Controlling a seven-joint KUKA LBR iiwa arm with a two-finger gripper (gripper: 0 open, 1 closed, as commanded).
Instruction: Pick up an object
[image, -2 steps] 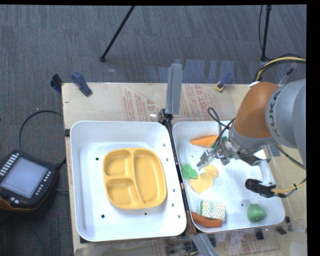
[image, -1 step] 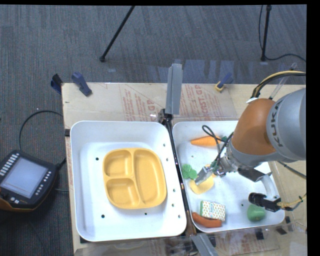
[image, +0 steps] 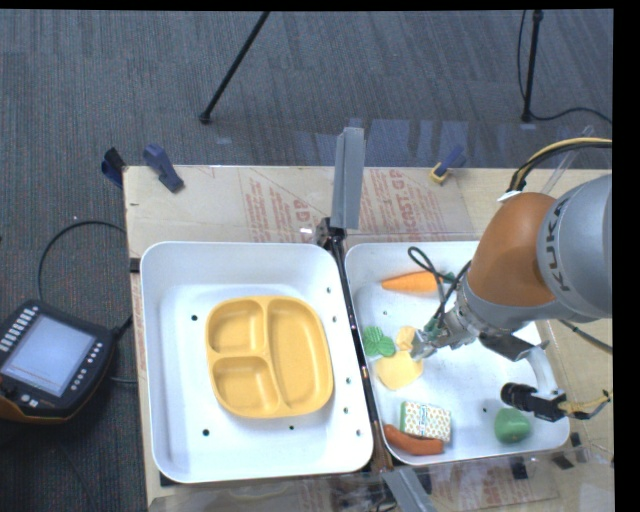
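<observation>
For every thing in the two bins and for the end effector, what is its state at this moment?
yellow divided plate: flat in the left bin, nothing in its compartments
carrot: lying in the right bin, free
pale yellow piece: lying under the end effector
green leafy piece: lying, free
small printed box: lying, free
red-orange piece: lying at the front wall
green round piece: resting, free

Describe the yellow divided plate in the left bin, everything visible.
The yellow divided plate looks like smooth moulded plastic, a rounded rectangle with three compartments: two smaller ones on the view's left, one long one on its right. All three hold nothing. It lies flat and right side up near the middle of the left bin, slightly rotated, touching only the bin floor.
</observation>
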